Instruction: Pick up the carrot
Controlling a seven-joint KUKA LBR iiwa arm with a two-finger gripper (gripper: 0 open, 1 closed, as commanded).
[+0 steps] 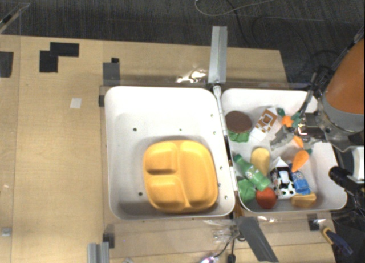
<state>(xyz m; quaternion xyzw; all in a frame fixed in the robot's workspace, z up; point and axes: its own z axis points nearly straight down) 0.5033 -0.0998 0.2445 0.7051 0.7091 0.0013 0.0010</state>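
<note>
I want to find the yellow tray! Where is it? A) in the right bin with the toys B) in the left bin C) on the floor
B: the yellow tray lies in the left bin, apart from the right bin that holds the carrot.

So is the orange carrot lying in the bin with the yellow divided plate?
No, the orange carrot lies in the right white bin among other toys, while the yellow divided plate sits in the left one.

The arm comes in from three o'clock, its orange band bulging at the frame's edge and the grey wrist just below it. The gripper (290, 133) points toward nine o'clock, angled downward, too tangled in clutter to read further.
</note>
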